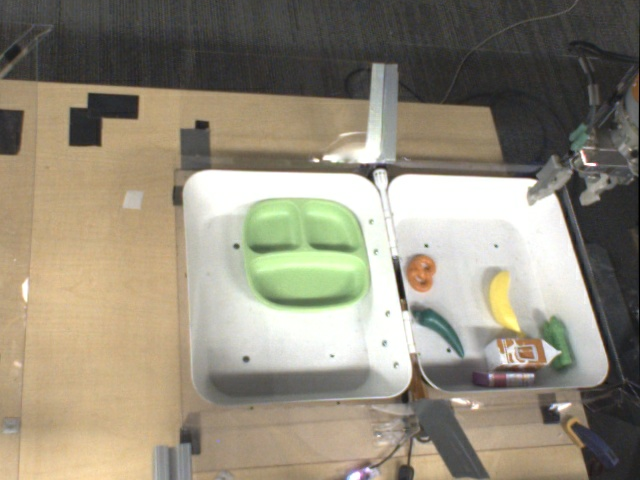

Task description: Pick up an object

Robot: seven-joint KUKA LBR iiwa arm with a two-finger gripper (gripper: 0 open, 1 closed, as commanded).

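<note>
The right bin holds several small objects. An orange ring-shaped piece lies near its left wall. A yellow banana sits right of centre. A dark green pepper lies toward the front, with a small orange-and-white carton, a purple marker and a green toy in the front right corner. My gripper hovers over the bin's back right corner, far from all of them. Its two fingers stand apart, open, with nothing between them.
The left bin holds a light green divided plate. A metal post rises behind the seam between the bins. Cables trail on the dark floor at the back right.
</note>
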